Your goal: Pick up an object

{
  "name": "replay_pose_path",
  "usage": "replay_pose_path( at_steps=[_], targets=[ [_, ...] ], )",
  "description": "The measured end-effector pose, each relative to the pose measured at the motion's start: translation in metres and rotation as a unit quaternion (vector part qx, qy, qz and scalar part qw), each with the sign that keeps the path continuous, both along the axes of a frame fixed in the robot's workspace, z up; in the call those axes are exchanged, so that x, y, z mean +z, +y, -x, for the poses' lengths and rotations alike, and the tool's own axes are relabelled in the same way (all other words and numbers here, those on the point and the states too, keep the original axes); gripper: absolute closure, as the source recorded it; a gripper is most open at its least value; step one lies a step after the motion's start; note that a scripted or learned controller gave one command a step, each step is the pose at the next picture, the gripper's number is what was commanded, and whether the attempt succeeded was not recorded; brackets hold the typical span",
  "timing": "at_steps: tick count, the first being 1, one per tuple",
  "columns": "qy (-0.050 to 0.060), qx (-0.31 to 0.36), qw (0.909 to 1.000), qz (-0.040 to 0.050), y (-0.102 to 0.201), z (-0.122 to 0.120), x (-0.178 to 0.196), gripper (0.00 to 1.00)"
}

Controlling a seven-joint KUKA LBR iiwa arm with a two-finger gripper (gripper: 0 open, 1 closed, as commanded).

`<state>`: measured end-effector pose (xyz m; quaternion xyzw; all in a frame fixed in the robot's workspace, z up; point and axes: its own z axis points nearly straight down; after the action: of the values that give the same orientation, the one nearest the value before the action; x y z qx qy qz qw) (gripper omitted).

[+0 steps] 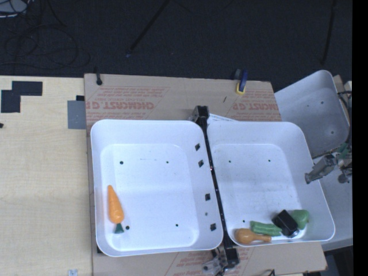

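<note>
White bins sit side by side: the left bin (103,154) and the right bin (310,171). At seven o'clock in the left bin lies a carrot (115,206). At five o'clock in the right bin cluster a green toy (265,229), a black block (286,222) and an orange pear (250,236). At three o'clock, outside the right bin, is the gripper (322,170); its state I cannot tell.
</note>
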<state>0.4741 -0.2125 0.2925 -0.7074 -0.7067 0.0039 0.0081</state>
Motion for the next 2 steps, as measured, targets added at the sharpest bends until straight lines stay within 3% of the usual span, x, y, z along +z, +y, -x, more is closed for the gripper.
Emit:
replay_pose_path(
  at_steps=[1, 2],
  targets=[
    [-0.016, 0.006, 0.9999, 0.0033, 0.090, -0.018, 0.152, 0.00],
    [0.000, 0.001, 1.0000, 0.0009, 0.131, -0.005, -0.112, 0.00]
  ],
)
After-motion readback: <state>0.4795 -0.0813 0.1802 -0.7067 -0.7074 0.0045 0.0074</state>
